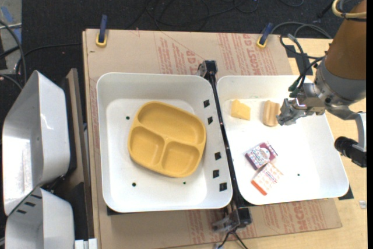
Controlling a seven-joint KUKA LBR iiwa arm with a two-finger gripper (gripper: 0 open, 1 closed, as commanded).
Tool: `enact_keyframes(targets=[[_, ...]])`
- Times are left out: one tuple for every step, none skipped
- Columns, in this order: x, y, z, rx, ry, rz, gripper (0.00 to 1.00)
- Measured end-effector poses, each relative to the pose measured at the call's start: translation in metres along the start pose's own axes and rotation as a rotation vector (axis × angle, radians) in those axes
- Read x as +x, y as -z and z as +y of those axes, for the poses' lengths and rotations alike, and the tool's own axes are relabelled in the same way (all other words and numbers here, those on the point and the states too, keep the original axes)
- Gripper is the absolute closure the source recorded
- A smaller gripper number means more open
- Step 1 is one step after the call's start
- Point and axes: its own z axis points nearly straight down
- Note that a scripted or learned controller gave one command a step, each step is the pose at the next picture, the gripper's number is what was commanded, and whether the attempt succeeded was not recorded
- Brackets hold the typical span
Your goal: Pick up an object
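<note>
The right bin (315, 183) holds a yellow cheese-like wedge (240, 109), a tan bread-like piece (269, 113), a small purple and white packet (260, 155) and an orange and white packet (267, 178). My gripper (288, 114) hangs low at the bin's upper part, just right of the tan piece and close beside it. I see nothing held between its fingers. The arm (347, 61) comes in from the right above it.
The left bin (111, 125) carries a yellow compartment tray (166, 138). A black divider (218, 137) runs between the bins. Cardboard lies under both, with blue clamps (102, 30) at its back edge. White containers (35, 137) stand at far left.
</note>
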Motion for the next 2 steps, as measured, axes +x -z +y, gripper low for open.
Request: enact_keyframes(targets=[[0.053, -0.001, -0.003, 0.005, 0.004, 0.003, 1.00], [0.113, -0.019, -0.007, 0.007, 0.004, 0.003, 1.00]])
